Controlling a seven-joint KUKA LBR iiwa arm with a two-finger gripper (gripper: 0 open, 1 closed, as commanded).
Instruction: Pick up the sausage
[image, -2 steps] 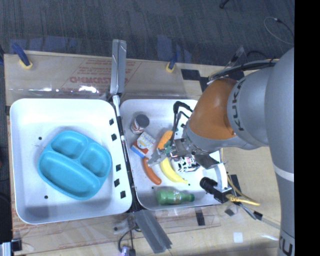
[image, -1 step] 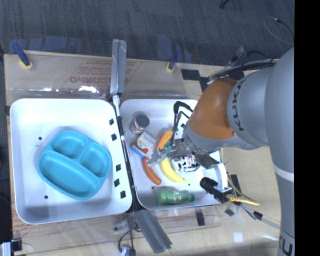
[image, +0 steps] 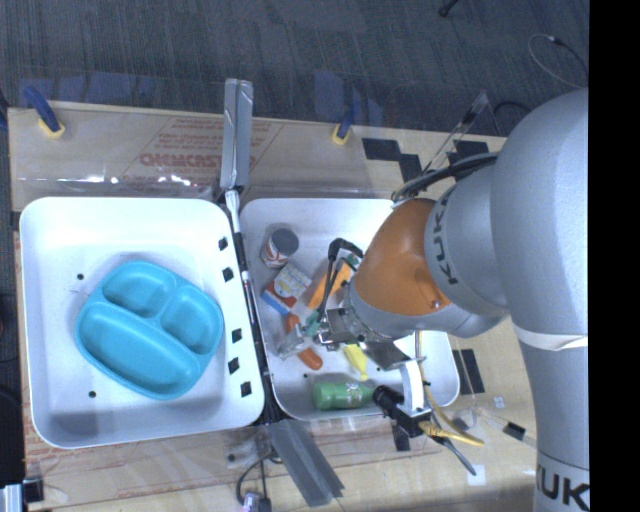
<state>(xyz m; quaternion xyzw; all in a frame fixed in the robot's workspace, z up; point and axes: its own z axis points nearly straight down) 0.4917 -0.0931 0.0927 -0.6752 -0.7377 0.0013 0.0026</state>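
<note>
Mostly hidden claw (image: 322, 330), perhaps over sausage (image: 310, 357)

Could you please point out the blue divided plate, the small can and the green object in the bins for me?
Blue divided plate (image: 150, 330): camera view, on its middle ridge, left bin.
Small can (image: 281, 244): camera view, on its top, right bin.
Green object (image: 338, 394): camera view, on its middle, right bin's near edge.

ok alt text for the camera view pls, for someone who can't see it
A grey arm with an orange band reaches into the right bin, its gripper low over a clutter of small items, including a can and a green object. The left bin holds a blue divided plate.
</note>
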